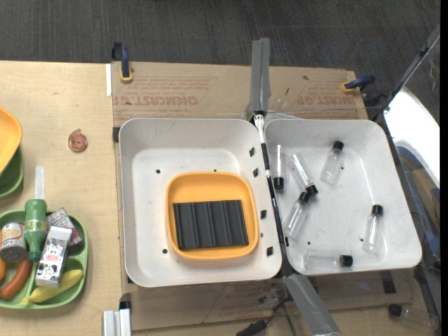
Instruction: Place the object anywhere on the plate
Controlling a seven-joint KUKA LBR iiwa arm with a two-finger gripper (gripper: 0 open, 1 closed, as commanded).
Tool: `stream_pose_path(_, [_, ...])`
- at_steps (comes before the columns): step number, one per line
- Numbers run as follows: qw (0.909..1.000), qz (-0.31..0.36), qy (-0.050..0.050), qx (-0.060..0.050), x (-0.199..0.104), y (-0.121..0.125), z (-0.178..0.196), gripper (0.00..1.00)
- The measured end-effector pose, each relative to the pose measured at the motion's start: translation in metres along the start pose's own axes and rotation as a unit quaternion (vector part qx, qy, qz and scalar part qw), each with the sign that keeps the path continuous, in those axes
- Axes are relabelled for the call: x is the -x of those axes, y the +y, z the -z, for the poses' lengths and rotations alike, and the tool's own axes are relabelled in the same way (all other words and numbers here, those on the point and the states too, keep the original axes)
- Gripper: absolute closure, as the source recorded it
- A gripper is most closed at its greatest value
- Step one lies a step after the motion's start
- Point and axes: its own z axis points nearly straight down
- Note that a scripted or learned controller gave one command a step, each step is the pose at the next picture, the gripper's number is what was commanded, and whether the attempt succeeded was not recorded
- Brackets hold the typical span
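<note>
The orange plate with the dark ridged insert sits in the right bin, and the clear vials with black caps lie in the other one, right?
Not quite. The camera view shows the orange plate with its dark ridged insert in the left bin. The clear vials with black caps lie in the right bin.

I see two white bins side by side. Left bin (140, 187): one orange plate (210, 187) carrying a dark ribbed block (211, 224). Right bin (392, 187): six clear vials with black caps, scattered; two cross near the divider (302, 187), one lies along the front wall (329, 261). Left of the bins: green tray of toy food (42, 257).
</note>
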Motion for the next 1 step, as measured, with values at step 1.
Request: stream_pose_path(1, [0.9807, 0.196, 0.000, 0.000, 0.0001, 0.0003, 0.0001, 0.00])
